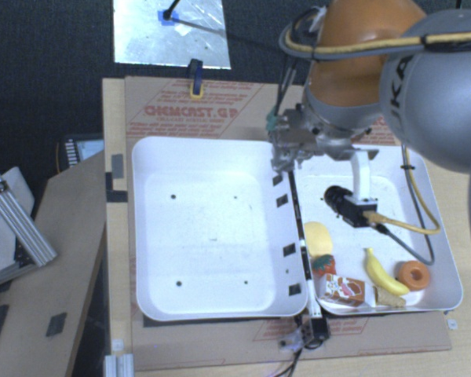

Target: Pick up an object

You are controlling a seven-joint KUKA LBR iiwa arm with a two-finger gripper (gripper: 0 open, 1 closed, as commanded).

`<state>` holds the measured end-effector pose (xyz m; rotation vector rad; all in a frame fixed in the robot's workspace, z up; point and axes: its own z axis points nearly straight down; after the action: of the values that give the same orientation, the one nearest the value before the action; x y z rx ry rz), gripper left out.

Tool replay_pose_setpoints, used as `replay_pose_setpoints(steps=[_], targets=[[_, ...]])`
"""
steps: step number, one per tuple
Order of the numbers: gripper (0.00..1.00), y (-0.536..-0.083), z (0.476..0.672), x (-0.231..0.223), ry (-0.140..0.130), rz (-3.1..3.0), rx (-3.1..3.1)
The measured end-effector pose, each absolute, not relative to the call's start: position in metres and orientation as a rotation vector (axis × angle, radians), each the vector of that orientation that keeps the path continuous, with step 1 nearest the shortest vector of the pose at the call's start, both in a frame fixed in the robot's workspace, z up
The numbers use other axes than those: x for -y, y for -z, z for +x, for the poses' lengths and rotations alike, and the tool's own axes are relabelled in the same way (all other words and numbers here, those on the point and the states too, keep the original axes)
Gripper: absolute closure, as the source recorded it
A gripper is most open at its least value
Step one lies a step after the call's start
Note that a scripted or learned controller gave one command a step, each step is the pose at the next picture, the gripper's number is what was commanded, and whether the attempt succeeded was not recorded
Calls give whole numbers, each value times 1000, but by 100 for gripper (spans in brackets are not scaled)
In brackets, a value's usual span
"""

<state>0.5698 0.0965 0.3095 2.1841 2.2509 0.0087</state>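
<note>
We cannot tell how the jaws stand. We'd centre them across the curved yellow banana [379,272] — perhaps plastic — before descending.

You have two shallow white bins side by side: the left bin [204,234] shows four small dark dots on its floor, and the right bin [349,246] touches it along a seam marked by small black tabs [289,250]. Both sit on a cardboard sheet [220,100] printed in red with CHEMCAST, which lies on the tan bench [71,242]. At the sheet's far edge you can see a yellow-and-dark clip [195,81]. Beyond it lies a shiny foil-like square [141,30] with a scrap of blue tape [168,16] on it. To your left, a ribbed aluminium rail [16,222] slants across the bench corner.
</note>
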Motion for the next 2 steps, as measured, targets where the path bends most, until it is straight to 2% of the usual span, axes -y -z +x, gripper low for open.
replay_pose_setpoints(steps=[1,2], targets=[[100,-320,570,-97,-10,2175,-2258],[100,-292,618,-54,-1,2222,-2216]])
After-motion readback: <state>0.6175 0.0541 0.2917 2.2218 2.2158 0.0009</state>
